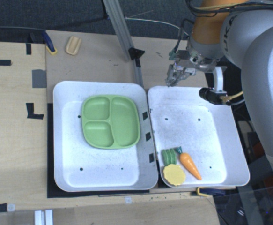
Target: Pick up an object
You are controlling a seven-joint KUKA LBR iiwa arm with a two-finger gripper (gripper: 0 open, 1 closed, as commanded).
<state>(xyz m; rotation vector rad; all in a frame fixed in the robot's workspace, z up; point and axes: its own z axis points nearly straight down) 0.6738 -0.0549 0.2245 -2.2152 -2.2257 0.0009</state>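
An orange toy carrot [190, 165] lies near the front of the right bin [220, 125]. Beside it sit a green ribbed piece [169, 156] and a yellow round piece [174, 175] at the bin's front left corner. My gripper [174, 77] hangs above the right bin's back left rim, far from these toys, with nothing visible between its fingers. A green divided plate [111, 121] rests in the left bin [66, 139].
A grey pole [122, 27] slants across the bench behind the bins. A tan object [73, 45] and a blue-yellow item [49, 43] lie on the bench at the back left. The arm's grey body [262, 69] fills the right side.
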